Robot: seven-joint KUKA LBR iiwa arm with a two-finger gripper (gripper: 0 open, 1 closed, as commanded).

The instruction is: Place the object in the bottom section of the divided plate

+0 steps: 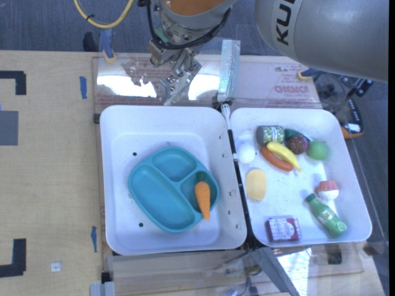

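The gripper (176, 73) hangs at the top centre of the frame, above the back rim of the left bin (114, 128), under the arm's orange band. Its metal parts blur against the shiny strip behind them, so I cannot tell whether it is open or closed; nothing hangs visibly below it.

Lower in the frame, the teal divided plate (154, 193) sits in the middle of the left bin. A carrot (203, 199) lies in the plate's small section at its lower right, tip pointing toward the bottom of the frame, and it seems to run slightly over the plate's rim there.

The right bin (355, 165) holds the remaining items: a banana (282, 153) across a red sausage-like piece, a green ball (318, 150), a pale yellow lemon (255, 184), a green bottle (326, 215) and a small red packet (282, 229).

Judging by this, the carrot looks placed already. The risk now is disturbance: if the arm descends again over the plate it could knock the overhanging carrot out onto the bin floor, or shove the light plate. A second pick from the crowded cluster could also drag neighbours along.
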